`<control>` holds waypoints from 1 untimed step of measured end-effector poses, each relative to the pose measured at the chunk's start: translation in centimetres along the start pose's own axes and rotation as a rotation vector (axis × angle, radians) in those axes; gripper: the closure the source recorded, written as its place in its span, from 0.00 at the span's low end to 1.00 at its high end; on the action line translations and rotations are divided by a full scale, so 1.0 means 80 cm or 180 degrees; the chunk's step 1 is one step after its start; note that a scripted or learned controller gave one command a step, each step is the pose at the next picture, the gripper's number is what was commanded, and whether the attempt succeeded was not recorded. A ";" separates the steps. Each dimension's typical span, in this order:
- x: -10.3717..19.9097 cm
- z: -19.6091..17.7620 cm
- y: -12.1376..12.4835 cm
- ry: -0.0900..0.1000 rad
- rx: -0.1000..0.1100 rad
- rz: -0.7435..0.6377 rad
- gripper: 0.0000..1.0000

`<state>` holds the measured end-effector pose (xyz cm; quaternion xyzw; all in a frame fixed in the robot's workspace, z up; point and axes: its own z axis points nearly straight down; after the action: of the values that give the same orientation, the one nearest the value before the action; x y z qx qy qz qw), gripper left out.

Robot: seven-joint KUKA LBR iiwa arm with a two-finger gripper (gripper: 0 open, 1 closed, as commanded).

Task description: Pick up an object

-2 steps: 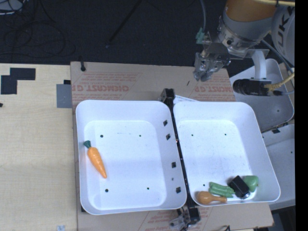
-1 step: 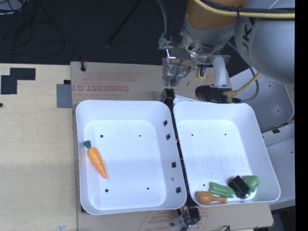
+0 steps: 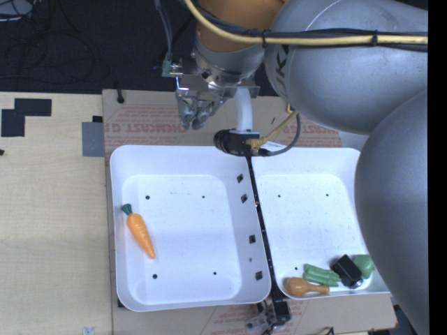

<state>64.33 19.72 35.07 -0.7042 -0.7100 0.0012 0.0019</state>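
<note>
An orange toy carrot [image 3: 140, 235] with a green top lies by the left wall of the left bin [image 3: 174, 160]. My gripper [image 3: 195, 121] hangs high over the cardboard behind that bin's back rim, well away from the carrot. Its fingers point down, pressed together with nothing between them. In the front right corner of the right bin [image 3: 307, 160] lie a green pod [image 3: 322, 276], a black object [image 3: 347, 271], a round green piece [image 3: 364, 264] and a tan gourd-shaped toy [image 3: 304, 287].
The grey arm [image 3: 349, 54] covers the upper right of the view and overhangs the right bin's right side. A black divider rail [image 3: 256, 215] runs between the two bins. Light wooden bench top [image 3: 49, 215] lies to the left.
</note>
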 end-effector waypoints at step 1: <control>-0.057 0.038 -0.001 -0.0013 0.0008 0.0037 1.00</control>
<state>64.25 15.19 32.01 -0.7084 -0.7058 0.0036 0.0013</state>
